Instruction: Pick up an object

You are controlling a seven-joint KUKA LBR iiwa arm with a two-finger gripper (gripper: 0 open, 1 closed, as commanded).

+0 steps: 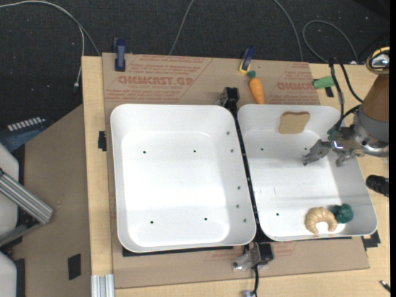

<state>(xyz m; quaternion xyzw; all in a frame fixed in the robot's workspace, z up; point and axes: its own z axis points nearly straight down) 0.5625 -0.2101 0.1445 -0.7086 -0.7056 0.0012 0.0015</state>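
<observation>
1. In the camera view, the gripper [328, 154] is seen above the right bin [291, 190], near its right wall; its two fingers are spread apart and nothing is held between them.
2. A slice of toast [293, 122] is lying at the far edge of the right bin.
3. A croissant [322, 219] is placed in the near right corner, with a green object [342, 213] touching it.
4. A toy carrot [257, 90] is lying on the cardboard behind the bins.
5. The left bin [179, 178] is seen beside the right one.

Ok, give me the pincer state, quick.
Pincer: open, nothing between its fingers, over the right bin, apart from the toast slice and the croissant.
</observation>
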